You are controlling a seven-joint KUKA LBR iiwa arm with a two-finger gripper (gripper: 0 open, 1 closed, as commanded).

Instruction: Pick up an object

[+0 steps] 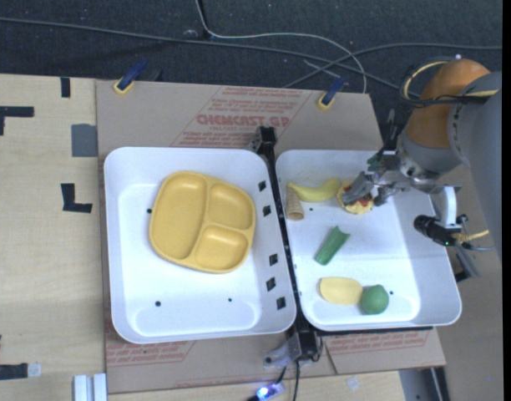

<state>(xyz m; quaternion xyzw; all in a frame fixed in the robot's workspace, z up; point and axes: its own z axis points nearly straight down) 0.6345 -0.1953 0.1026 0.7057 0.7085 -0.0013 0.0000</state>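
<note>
My gripper (pixel 369 185) is low over the far part of the right bin (pixel 406 249), reaching in from the right. A small red and yellow object (pixel 356 200) lies directly under its tip, partly hidden by it. Just to the left lies a yellow banana (pixel 314 192) with a tan end. A green oblong piece (pixel 331 246) sits in the middle of the bin. Side by side near the front wall are a yellow lemon-like piece (pixel 339 290) and a green round fruit (pixel 374 300).
The left bin (pixel 130 266) holds a yellow divided plate (pixel 202 221). A black divider (pixel 276 224) runs between the bins. The arm's grey body and orange band (pixel 443 98) overhang the right bin's far right corner. Cables (pixel 322 53) cross the dark floor behind.
</note>
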